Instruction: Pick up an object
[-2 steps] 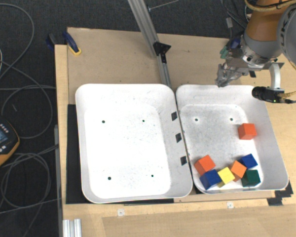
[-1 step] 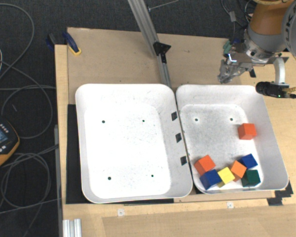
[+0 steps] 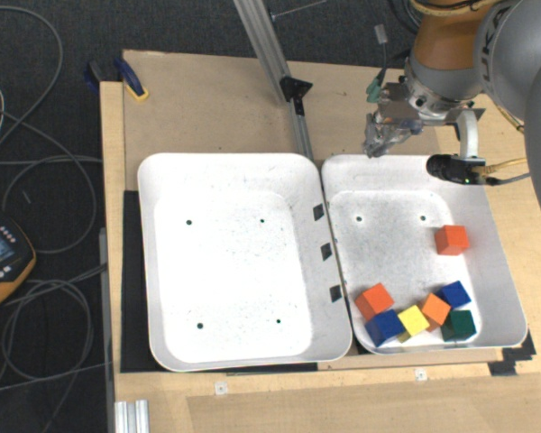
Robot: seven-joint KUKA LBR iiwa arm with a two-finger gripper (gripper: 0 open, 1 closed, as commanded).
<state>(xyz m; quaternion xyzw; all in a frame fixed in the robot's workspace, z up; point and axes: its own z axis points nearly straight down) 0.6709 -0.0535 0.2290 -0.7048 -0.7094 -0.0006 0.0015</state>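
The gripper hangs over the right bin's far rim; whether it is open I cannot tell. The cubes lie well nearer, the red cube closest.

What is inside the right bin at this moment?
The right bin holds seven blocks: a lone red-orange block, plus a near-edge cluster of two orange, two blue, one yellow, one green. Anything beneath the cluster is hidden.

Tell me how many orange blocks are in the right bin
3. One orange block sits alone near the bin's right wall. A second lies at the left of the front cluster. A third is between the yellow and blue blocks. None looks hidden.
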